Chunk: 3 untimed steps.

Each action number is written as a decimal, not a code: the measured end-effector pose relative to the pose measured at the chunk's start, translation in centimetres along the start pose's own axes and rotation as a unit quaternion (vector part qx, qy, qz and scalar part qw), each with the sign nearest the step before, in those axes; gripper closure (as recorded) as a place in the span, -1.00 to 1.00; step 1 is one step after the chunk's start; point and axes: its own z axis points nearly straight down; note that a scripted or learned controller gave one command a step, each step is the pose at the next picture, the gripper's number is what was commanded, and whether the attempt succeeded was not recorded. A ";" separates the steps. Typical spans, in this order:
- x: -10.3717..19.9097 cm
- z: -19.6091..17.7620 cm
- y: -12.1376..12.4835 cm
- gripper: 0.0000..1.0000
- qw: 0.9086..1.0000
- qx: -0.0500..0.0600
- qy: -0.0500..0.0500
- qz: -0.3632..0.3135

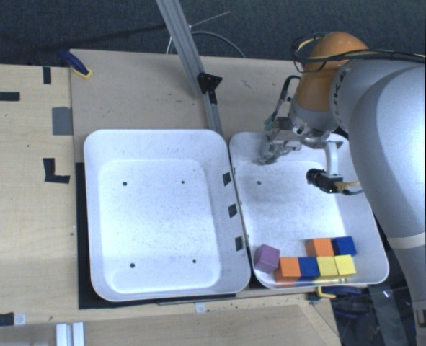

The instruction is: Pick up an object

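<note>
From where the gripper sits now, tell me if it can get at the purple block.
Probably yes. The gripper is at the far end of the right bin; the purple block lies at the near end, top exposed, bare floor between them. The orange block beside it may crowd the fingers.

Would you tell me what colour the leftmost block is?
Purple, seen in the camera view.

White bins (155,146); purple (268,256), orange (290,267), blue (308,267), yellow blks (328,267).
</note>
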 end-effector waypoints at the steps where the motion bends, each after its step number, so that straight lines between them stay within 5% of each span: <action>1: 1.4 0.0 -0.1 1.00 1.000 -0.002 -0.010 0.003; 3: 1.6 0.1 -0.1 1.00 1.000 -0.002 -0.010 0.004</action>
